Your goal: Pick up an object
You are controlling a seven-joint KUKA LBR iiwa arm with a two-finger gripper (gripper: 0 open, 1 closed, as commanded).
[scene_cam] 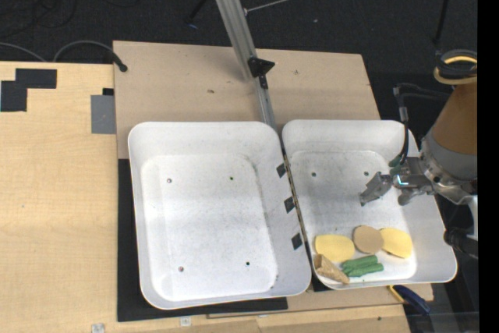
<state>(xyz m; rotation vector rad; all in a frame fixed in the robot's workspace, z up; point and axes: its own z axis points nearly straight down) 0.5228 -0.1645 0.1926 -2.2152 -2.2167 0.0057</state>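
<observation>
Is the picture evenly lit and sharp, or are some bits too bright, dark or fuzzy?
In the camera view, the left bin is brightly lit, its floor nearly washed out; the floor behind the bench is dark; the gripper looks slightly blurred over the right bin, while the yellow, tan and green pieces read fairly clearly.

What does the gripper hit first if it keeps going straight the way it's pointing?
Likely bare floor of the right bin. The gripper points left and down, clear of the yellow piece and brown disc. Depth is uncertain.

In the white right bin (343,138) below me lie two yellow pieces (334,247), a tan disc (367,239), and a green stick (362,267).
</observation>
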